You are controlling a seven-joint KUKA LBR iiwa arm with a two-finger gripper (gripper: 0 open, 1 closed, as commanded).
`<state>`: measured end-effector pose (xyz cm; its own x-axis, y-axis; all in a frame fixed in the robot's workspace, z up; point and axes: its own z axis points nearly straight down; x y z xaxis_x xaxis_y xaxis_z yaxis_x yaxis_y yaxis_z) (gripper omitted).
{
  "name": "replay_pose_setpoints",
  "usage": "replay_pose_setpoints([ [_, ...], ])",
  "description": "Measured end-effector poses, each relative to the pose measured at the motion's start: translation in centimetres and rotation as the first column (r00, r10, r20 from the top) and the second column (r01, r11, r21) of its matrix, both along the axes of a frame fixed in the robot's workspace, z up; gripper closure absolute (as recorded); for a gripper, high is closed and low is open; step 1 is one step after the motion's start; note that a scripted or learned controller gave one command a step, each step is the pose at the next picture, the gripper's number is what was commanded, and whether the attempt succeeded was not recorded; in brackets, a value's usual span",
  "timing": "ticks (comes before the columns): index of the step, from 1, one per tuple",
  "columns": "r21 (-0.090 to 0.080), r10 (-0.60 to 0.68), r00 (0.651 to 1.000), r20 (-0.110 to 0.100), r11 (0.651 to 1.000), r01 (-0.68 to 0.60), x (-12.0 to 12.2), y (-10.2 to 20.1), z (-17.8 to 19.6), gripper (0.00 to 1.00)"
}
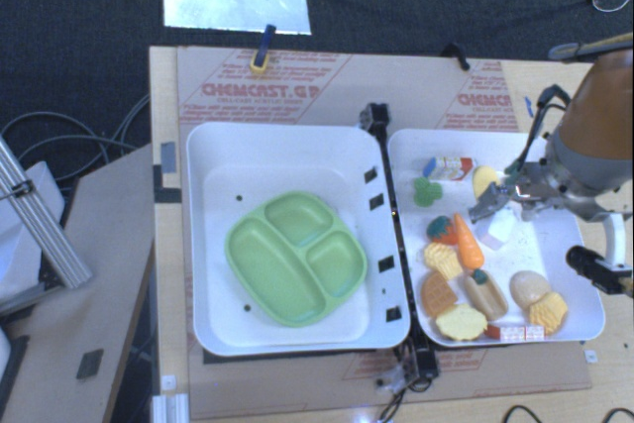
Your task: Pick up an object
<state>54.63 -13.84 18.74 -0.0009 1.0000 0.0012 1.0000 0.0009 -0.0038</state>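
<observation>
Camera view: gripper (498,201) hangs over the far-middle of the right bin (592,317), coming in from the right; whether its fingers are spread or closed cannot be told. No item is seen between them. Just left of and nearer than the gripper lies one orange carrot (468,241), its tip close to the fingertip area but contact unclear. Right bin count, roughly: one green piece (427,192), one small carton (449,168), one yellow round (484,180), about seven more toy foods along the near side. Left bin (213,154) holds one green divided tray (295,258).
</observation>
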Motion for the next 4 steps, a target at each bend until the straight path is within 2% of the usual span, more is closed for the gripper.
replay_pose_setpoints([
  [1,0.000,0.000,1.000,0.002,1.000,0.000,-0.2,0.5,-4.3,0.00],
  [2,-0.007,0.001,1.000,0.019,1.000,-0.001,-0.2,-0.3,-7.9,0.00],
  [3,-0.012,-0.002,1.000,0.028,1.000,0.003,0.6,-0.8,-9.0,0.00],
  [4,-0.018,-0.002,0.999,0.047,1.000,0.003,1.1,-1.0,-7.5,1.00],
])
